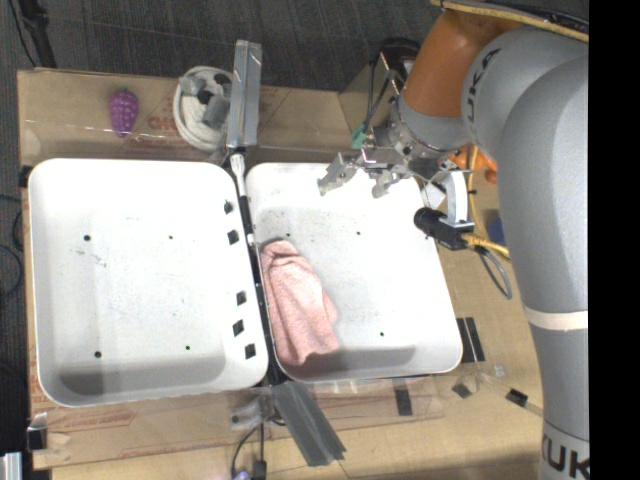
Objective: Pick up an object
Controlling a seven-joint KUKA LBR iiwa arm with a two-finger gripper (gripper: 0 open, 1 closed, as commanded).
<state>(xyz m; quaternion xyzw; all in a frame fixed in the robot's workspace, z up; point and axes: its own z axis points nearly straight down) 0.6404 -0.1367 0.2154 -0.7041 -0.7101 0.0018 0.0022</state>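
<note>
While a pink cloth (296, 306) lies crumpled against the left wall of the right bin (400, 268), running from mid-bin down to the near rim, nothing is touching it. It rests beside the divider where the right bin meets the left bin (130, 268), and dark clips (240, 298) line that shared edge. Well apart from the cloth, the gripper (353, 176) hovers over the far edge of the right bin, its two fingers (336, 175) spread wide and holding nothing. Behind it, the grey arm (540, 168) with its orange band reaches in from the right. On the brown desk (70, 108) beyond the bins sit a purple grape-like toy (123, 111) and a white coil of cord (203, 106), next to a grey upright bracket (244, 93).
</note>
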